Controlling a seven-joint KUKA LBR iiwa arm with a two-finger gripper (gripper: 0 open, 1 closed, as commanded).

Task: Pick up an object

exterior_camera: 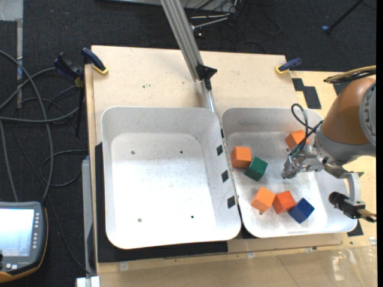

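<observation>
White, speckled plastic bin (239,121) on the right holds smooth cubes: orange ones (242,156), a green one (257,168), a blue one (301,210). The metal claw (289,169) (grip unclear) hovers beside the green cube.

No readable text

The pendant screen (18,235) at the lower left is too blurred to read.
</observation>
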